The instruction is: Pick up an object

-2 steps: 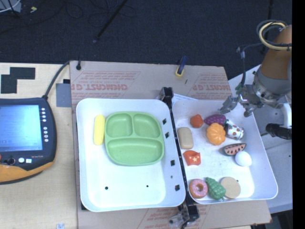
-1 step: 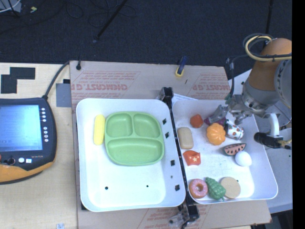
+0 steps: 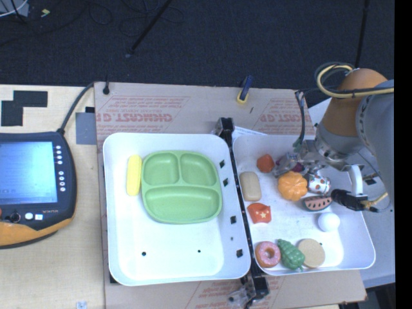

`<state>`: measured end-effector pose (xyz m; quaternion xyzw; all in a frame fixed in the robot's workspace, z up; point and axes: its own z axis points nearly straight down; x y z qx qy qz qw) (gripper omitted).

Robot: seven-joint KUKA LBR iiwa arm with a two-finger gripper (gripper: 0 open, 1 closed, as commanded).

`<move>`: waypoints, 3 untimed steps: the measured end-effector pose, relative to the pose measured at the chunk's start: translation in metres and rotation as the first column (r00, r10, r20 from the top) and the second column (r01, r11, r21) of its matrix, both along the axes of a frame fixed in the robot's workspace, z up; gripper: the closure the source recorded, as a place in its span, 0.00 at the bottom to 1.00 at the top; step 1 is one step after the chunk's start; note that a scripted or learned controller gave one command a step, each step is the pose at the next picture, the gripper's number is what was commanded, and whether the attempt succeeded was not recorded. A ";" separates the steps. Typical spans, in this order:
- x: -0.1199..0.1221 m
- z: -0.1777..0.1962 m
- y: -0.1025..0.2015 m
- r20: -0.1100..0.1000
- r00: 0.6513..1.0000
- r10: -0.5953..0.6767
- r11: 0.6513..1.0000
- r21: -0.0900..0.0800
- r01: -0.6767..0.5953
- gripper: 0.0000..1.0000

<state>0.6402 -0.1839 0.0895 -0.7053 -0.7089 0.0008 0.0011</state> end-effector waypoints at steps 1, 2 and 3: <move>0.000 0.012 0.000 -0.002 1.000 0.002 1.000 0.001 -0.002 1.00; 0.008 0.059 0.003 0.005 1.000 -0.004 1.000 -0.001 0.004 1.00; 0.000 0.105 0.001 0.003 1.000 -0.008 1.000 -0.001 0.008 1.00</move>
